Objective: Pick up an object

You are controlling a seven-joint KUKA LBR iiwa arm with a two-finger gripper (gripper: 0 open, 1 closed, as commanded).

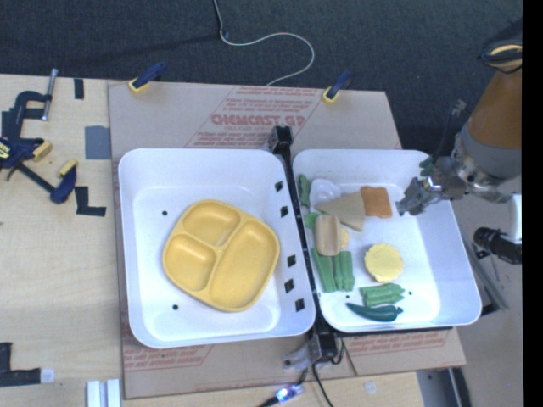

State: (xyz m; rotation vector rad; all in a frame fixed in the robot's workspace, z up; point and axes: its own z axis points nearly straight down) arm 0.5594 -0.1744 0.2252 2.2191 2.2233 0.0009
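- Desk (76, 312) carries two white bins side by side. Left bin (140, 185) has a yellow divided plate (222, 254) lying flat in its middle.
- Right bin (445, 270) has toy food, all bunched toward its left half: an orange block (376, 201) near the top, a tan wedge (346, 209) just left of it and touching, a pale clear thing (323, 191) above that, a tan roll (327, 234) below, green bean pods (335, 270) along the left wall, a yellow round slice (384, 262) mid-bin, and a green pepper (380, 293) w/ a dark green chili (375, 312) near the bottom edge.
- Arm comes in from the right of the frame; hand (416, 197) sits over the bin's upper right part, just right of the orange block.
- Hand state: dark fingers too blurred to say open or shut; nothing seen between them.
- Step, as I read it: approach, no pick yet. All items lie on the bin floor.
- Nearest target is prob the orange block. Next move needs the hand shifted a bit left over it, then lowered, fingers straddling it.
- Risk: the wedge touches the block, so a finger may land on it or push both.
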